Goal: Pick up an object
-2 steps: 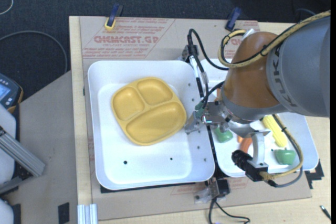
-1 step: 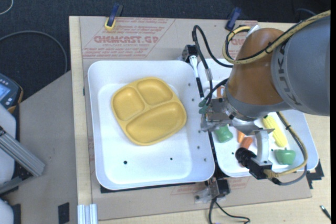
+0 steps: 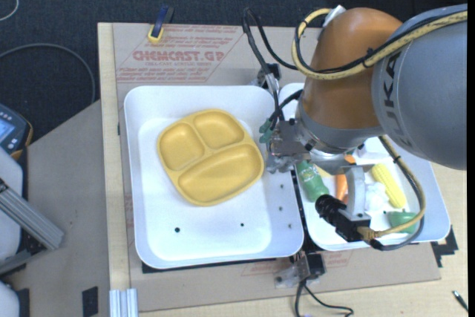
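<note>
A yellow plate point(image 3: 211, 156) with three compartments lies in the left bin point(image 3: 141, 159), its right edge near the wall the two bins share. White floor shows open on the plate's left and along the near side (two small dark specks sit there). Just right of the plate, the grey and orange arm point(image 3: 356, 78) hangs over the dividing wall and the right bin point(image 3: 438, 215), covering much of that bin. Its gripper point(image 3: 315, 178) points down at the bin's left edge; whether the fingers are open or closed cannot be told. Small toys crowd the floor below: a green bottle point(image 3: 310, 182) just beside the gripper, an orange piece point(image 3: 341, 185), a yellow corn cob point(image 3: 390, 185) and a green piece point(image 3: 401, 218) toward the right rim. Little clear room remains between them.
</note>
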`<state>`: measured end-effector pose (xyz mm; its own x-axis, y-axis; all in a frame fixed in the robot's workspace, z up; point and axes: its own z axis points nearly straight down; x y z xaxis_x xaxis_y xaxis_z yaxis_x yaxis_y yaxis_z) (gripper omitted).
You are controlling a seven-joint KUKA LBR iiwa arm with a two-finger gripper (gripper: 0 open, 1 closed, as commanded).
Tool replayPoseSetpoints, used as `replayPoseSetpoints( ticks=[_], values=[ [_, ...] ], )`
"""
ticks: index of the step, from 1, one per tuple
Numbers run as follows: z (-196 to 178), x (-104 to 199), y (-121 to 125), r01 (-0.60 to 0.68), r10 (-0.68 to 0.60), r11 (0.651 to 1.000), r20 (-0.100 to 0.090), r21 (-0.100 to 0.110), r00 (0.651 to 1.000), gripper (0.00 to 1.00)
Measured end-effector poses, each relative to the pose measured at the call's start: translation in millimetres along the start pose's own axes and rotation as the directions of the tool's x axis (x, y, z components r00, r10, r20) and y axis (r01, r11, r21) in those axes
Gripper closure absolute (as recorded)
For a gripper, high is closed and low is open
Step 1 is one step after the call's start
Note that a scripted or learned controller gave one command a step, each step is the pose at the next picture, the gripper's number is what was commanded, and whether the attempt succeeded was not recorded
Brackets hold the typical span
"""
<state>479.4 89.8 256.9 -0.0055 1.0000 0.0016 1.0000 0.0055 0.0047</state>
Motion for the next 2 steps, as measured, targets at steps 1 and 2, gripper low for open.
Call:
replayPoseSetpoints(
  ticks=[1,2],
  values=[
    [-56.7,97.8,74.2,0.004,-0.004,1.0,-0.003,-0.008,1.0,1.0],
    [-80.1,125.6,-2.7,0.002,-0.002,1.0,-0.001,0.009,1.0,1.0]
  ],
)
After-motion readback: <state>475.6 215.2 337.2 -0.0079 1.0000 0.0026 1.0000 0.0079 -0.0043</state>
